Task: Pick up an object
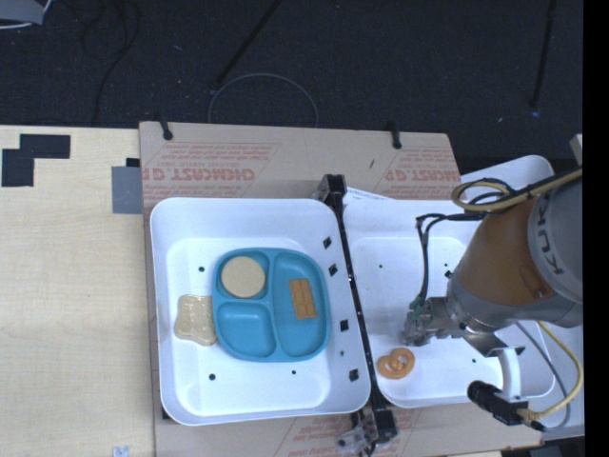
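From my feed, the left bin (pixel 171 255) has a blue divided tray (pixel 271 336) sitting in the middle of it. Top-left compartment of the tray holds a round tan cracker-looking disc (pixel 242 276), the right compartment has an orange rectangular wafer thing (pixel 304 299), and the bottom-left compartment looks bare to me. Just off the tray's left edge, touching it or close to it, there's a pale beige toast-shaped piece (pixel 196 319) lying on the bin floor. Over in the right bin (pixel 381 222), a small orange donut-like ring (pixel 396 363) lies near the front-left corner. The gripper (pixel 420 329) is hanging just above and to the right of that ring, close by, with the ring lying outside it, not in its grasp. Can't tell from this angle how its tips are set, it's too dark and blurry down there.
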You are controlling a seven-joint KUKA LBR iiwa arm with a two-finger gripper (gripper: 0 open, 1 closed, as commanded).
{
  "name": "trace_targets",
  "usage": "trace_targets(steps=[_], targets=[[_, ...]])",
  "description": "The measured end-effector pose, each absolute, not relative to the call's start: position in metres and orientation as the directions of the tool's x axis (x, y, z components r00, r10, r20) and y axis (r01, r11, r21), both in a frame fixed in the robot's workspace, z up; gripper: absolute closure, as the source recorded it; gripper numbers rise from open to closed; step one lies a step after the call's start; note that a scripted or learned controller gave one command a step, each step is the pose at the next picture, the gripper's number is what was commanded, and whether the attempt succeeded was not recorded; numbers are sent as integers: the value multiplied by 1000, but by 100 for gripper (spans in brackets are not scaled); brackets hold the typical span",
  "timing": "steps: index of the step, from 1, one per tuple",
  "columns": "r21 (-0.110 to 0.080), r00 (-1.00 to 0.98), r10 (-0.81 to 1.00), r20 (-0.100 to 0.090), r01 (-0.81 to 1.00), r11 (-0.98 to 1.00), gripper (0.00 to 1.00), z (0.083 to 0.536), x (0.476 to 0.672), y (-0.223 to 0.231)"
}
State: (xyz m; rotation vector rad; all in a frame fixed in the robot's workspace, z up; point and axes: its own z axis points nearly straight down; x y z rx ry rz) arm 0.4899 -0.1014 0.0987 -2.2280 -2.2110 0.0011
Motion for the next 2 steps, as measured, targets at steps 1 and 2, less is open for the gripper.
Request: trace_targets(steps=[1, 2], targets=[[2, -1, 1000, 0, 1000, 1, 100, 148, 499, -108], [1, 0, 1000, 0, 1000, 0, 100, 193, 493, -109]])
